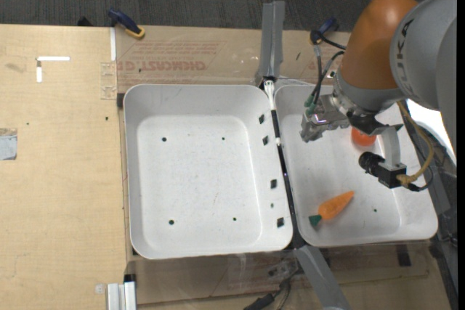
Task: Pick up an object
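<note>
— Orange is the colour to look for: a toy carrot [336,205] lies in the right bin [407,229], in the lower right of the frame, near the front wall. It has a small green end that points to the lower left.

— And the gripper [314,128]?

— It hangs above the upper left part of the same bin, well apart from the carrot. Is the claw released or clenched? I cannot tell; from above it looks like 1 block of metal, and I see nothing held under it.

— Is there another object?

— Yes, 1 red-orange thing [361,136] shows just beside the wrist, to the right of it. The arm covers most of it, so I cannot name it.

— How do you think the carrot will handle?

— I judge it is light and probably of plastic or foam, so weight is no problem. But the body is round and becomes thinner to 1 end, and it may roll or slip out to the side.

— So where to take hold?

— Across the thick orange middle, with the claw turned across its long axis. The green end looks too small for a sure hold.
</note>
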Action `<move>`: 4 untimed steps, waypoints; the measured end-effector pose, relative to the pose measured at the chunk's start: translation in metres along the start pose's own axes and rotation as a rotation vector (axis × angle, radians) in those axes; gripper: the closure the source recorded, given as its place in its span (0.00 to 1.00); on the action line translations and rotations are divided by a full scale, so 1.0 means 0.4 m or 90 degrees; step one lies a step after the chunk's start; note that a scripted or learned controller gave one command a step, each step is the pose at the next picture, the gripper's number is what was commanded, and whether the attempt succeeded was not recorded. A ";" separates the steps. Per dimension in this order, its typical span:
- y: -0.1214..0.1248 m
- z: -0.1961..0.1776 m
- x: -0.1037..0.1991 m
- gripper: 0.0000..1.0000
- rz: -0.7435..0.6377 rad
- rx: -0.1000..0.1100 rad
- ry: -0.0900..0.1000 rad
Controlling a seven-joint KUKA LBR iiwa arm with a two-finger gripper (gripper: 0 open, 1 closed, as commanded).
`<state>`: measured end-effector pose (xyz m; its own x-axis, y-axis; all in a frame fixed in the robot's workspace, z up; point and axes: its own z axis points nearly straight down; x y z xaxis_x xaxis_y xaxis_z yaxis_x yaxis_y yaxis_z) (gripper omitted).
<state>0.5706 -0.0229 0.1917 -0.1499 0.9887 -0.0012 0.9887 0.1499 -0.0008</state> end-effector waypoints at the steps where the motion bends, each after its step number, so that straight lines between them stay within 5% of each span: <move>1: 0.000 0.001 -0.001 0.00 0.000 0.000 0.000; 2: -0.155 -0.012 -0.174 0.00 0.038 0.001 0.000; 3: -0.263 0.252 -0.169 0.00 -0.106 0.001 0.002; 4: -0.215 -0.001 -0.467 0.00 -0.189 -0.001 -0.001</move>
<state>0.5138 -0.2205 0.1925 -0.4324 0.9017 -0.0021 0.9017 0.4324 0.0006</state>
